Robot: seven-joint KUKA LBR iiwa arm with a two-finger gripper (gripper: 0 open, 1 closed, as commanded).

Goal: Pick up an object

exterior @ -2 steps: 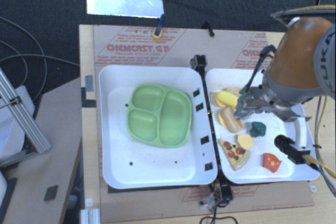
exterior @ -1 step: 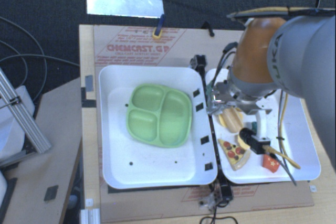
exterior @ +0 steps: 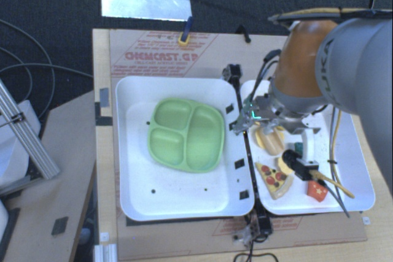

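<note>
We see the gripper [exterior: 268, 124] low in the right bin [exterior: 362, 190], above a tan bread-like piece [exterior: 270, 140]; its opening we cannot tell.

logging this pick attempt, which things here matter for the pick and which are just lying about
For the pick:
gripper
bread roll
pizza slice
red block
right bin

Lying about:
green divided plate
left bin
cardboard sheet
</note>
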